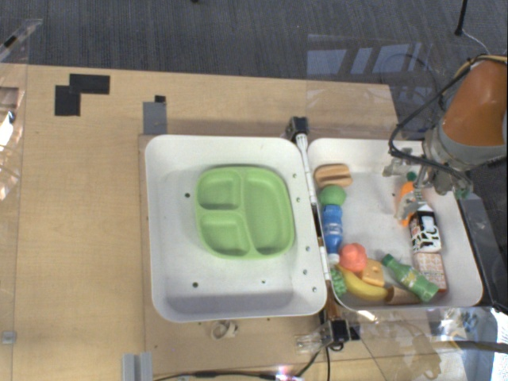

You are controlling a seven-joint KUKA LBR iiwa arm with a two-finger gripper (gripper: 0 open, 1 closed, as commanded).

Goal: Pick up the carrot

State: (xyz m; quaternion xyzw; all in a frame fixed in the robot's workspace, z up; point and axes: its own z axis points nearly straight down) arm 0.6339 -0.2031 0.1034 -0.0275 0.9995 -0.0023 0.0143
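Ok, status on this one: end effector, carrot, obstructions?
End effector low in right bin, at carrot. Grasp unconfirmed. Milk carton close beside carrot.

The table [79, 236] is pale tan wood with black squares [79, 92] near its far left. Both bins [171, 213] are white. The divided plate [242, 212] is light green. The carrot [407, 187] is orange. A carton [425, 230] carries black-and-white cow patches. The bottle [332, 227] is blue, the banana [361, 286] yellow, and the arm's band [476, 105] orange.
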